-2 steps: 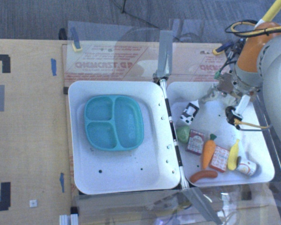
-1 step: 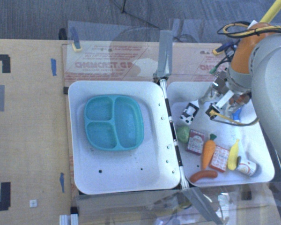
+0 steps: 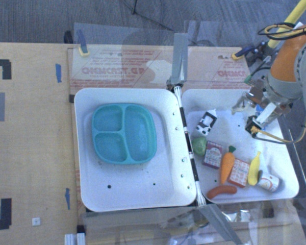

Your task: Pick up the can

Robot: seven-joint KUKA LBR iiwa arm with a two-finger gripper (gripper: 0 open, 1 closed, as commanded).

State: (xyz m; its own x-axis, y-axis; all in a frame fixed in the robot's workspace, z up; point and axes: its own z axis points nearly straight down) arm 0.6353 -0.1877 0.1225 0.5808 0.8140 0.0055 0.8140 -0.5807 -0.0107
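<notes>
can [image 3: 269, 182]: pale, seemingly on its side, in right bin [image 3: 225, 111], front corner, just beside banana [image 3: 254, 168]; crowded, so an approach from its open side looks best. gripper [image 3: 247, 106]: over bin's far part, well apart from can; opening cannot be told, no item seen in it.

A teal plate [image 3: 124, 133] is pictured in the white left bin [image 3: 137, 185]. In the white right bin [image 3: 229, 116] are seen a black-and-white patched toy [image 3: 206, 123], a maroon box [image 3: 212, 154], an orange carrot [image 3: 227, 166], a yellow banana [image 3: 254, 168], a red sausage [image 3: 222, 191] and a pale can [image 3: 269, 181].
</notes>
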